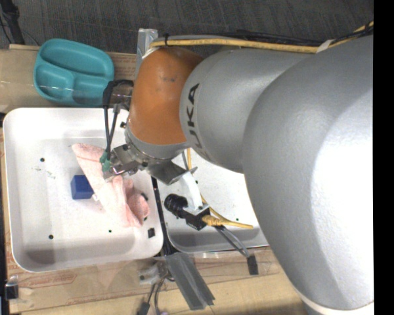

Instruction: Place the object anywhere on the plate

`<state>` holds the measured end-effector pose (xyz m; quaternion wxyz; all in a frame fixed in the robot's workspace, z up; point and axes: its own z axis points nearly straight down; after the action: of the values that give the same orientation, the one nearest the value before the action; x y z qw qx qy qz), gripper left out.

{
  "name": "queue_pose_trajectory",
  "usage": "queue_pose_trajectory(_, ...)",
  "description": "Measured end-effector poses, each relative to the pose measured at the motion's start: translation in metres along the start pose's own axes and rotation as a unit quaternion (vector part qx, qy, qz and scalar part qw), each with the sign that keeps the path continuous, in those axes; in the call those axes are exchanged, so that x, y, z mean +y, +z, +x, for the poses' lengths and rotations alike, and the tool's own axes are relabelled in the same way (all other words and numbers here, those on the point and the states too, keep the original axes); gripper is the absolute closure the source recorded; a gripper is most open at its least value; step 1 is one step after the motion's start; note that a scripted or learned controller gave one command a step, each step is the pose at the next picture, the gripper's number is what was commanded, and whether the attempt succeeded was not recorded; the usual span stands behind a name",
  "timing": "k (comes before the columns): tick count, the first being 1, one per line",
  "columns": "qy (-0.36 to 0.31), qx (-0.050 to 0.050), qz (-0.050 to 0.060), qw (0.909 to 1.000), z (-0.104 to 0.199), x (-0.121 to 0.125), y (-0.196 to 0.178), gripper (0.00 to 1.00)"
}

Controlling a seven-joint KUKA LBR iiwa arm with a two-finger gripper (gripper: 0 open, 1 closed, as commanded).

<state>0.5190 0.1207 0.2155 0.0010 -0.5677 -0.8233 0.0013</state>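
Reaching in from the right, the grey arm (pixel 282 143) covers most of the view, its orange band (pixel 159 97) sitting over the divide between the two bins. The gripper (pixel 110 166) is low over the left bin (pixel 13 176), directly above the upper half of a pink cloth (pixel 131 202). Its tip appears to be at or on the fabric, but contact cannot be confirmed from this angle. Gripper state: cannot tell whether it is clamped or released, as the wrist hides it; nothing can be seen held. The cloth lies crumpled on the bin floor in a diagonal strip, running from the upper left toward the bin's near right corner. A small blue block (pixel 82 188) rests on the floor against the cloth's left edge, left of the gripper and slightly nearer the camera. The plate (pixel 72 71), a teal dish with two compartments, sits on the wooden bench (pixel 6 58) beyond the far left corner of the left bin, outside it. Both cloth and block are in the left bin, well apart from the plate. A few small dark dots mark the left bin's floor. The right bin (pixel 226 199) is largely hidden under the arm, with a strip of its white floor and its near rim showing.
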Motion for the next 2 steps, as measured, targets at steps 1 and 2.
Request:
queue_pose_trajectory(1,0.067,0.002,-0.003,0.9977,0.063,0.000,0.121,1.00)
queue_pose_trajectory(2,-0.046,0.000,0.000,0.9990,0.017,0.033,0.058,1.00)
